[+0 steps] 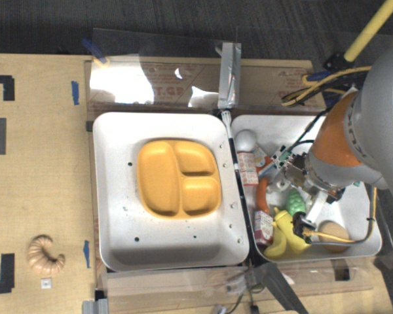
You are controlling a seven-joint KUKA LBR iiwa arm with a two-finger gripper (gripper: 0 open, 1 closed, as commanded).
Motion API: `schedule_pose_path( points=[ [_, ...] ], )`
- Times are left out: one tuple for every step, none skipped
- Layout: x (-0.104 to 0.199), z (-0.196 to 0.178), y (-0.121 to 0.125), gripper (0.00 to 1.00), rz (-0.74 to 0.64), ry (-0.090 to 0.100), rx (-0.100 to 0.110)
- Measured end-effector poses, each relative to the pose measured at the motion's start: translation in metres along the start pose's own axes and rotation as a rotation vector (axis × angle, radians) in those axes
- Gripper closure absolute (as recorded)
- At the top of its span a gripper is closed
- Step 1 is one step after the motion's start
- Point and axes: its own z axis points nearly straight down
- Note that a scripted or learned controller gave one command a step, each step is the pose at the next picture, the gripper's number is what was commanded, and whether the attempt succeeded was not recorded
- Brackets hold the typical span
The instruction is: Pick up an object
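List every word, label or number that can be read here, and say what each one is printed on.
None can be read.
Cardboard panel behind the bins: reddish print, blurred and washed out by glare.
Packet along the left side of the right bin: red-and-white label, text too small.
Small tag on the bench below the beige curled toy: mark too small.

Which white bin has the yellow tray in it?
The left bin. A yellow divided tray lies in its middle, while the right bin holds a jumble of small things under the arm.
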Motion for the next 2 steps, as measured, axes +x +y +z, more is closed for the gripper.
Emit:
schedule_pose_path(
  points=[
    [0.024, 0.001, 0.033, 0.00, 0.061, 0.000, 0.002],
    [0.025, -0.011, 0.034, 1.00, 0.058, 0.001, 0.000]
  ],
)
